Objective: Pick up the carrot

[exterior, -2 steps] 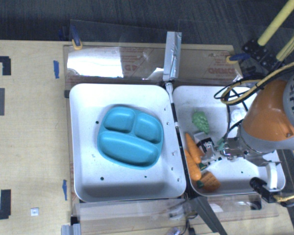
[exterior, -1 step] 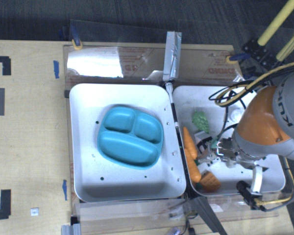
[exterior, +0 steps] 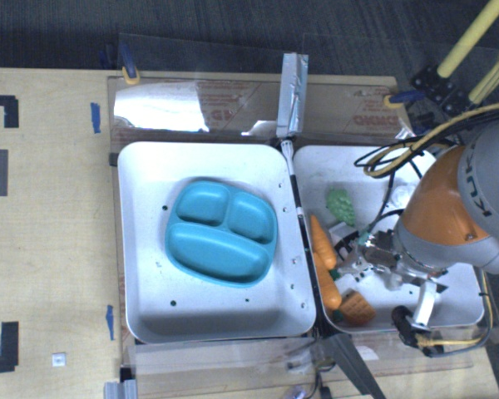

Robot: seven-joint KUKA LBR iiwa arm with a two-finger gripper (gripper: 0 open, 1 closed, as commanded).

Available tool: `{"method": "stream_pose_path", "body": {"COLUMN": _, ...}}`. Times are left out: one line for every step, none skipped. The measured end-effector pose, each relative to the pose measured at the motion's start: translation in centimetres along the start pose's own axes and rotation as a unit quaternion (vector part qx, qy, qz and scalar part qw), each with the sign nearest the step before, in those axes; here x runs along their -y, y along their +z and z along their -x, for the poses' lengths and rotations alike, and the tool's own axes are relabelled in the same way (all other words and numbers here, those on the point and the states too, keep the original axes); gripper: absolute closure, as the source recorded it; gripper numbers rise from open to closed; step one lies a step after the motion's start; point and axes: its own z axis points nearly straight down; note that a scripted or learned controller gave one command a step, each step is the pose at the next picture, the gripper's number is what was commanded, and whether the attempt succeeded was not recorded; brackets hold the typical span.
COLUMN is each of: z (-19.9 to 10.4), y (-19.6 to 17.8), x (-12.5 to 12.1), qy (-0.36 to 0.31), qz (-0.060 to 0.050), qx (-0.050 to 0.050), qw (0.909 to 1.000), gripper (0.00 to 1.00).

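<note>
Bench (exterior: 41, 223) of pale wood fills the left of the frame, and moving right we meet the left bin (exterior: 141, 306), which carries a blue divided plate (exterior: 222, 231) near its middle. Past the divider we come to the right bin (exterior: 316, 169), where the carrot (exterior: 322, 252) lies lengthwise along the bin's left wall, at centre right of the frame, its lower end close to a small orange-brown item (exterior: 358, 307) we cannot identify. A green object (exterior: 342, 205), perhaps a leafy toy vegetable, sits just above and to the right of the carrot. Further right, the gripper (exterior: 355, 264) hangs low just beside the carrot's lower half, the grey and orange arm (exterior: 449, 214) behind it. We judge the task barely under way: the carrot rests in the bin, nothing lifted, and the grasp itself is left to do. We cannot tell how the gripper stands, because the metal parts and cables blur together there, nor whether it touches the carrot. The arm covers much of the bin's right side.
</note>
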Motion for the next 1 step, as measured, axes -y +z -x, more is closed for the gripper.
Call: {"method": "stream_pose_path", "body": {"z": -0.01, "y": -1.02, "x": -0.07, "qy": 0.001, "qz": 0.001, "qx": 0.0, "qw": 1.0, "gripper": 1.0}}
